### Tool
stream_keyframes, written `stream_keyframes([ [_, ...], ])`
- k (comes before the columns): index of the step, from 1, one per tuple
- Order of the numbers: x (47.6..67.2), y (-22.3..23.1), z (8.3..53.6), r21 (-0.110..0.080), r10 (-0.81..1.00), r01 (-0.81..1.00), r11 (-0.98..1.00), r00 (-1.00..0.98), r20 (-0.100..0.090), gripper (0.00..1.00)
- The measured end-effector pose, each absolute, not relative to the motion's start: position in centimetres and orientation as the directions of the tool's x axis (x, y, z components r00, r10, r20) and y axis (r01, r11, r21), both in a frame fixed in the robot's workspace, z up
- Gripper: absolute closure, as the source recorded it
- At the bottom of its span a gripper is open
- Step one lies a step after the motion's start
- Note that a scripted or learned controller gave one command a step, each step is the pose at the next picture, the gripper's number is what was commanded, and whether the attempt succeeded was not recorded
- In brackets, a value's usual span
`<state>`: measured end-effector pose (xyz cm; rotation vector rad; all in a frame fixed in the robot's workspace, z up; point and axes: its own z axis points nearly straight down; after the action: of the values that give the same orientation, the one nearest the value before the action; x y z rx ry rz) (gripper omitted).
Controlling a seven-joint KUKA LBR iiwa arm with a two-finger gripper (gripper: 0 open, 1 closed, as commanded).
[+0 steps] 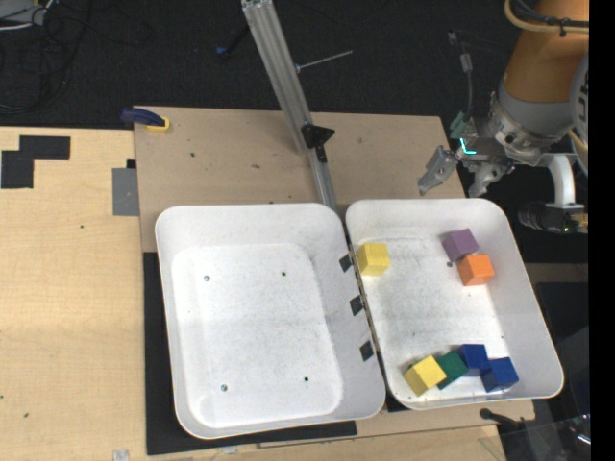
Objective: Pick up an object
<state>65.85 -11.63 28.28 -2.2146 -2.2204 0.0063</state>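
Note:
My gripper [458, 175] hangs above the far edge of the right bin [420, 211], its fingers spread open with nothing between them. Inside that bin, a purple cube [459, 244] and an orange cube [476, 269] sit close together just in front of the gripper. A yellow cube [373, 258] rests at the bin's left wall. At the near end lie another yellow cube [424, 374], a green cube [450, 367] and two blue cubes [473, 356] [499, 374], bunched together.
The left bin [192, 221] adjoins the right one, joined by black clips [356, 304]. A slanted aluminium rail [288, 84] rises behind the bins. Cables and the arm's base stand at the right.

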Motion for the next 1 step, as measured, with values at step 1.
stream_keyframes([
  [1,65.92,-11.61,28.52,-0.003,1.0,1.0,0.005,-0.005,0.0,0.0],
])
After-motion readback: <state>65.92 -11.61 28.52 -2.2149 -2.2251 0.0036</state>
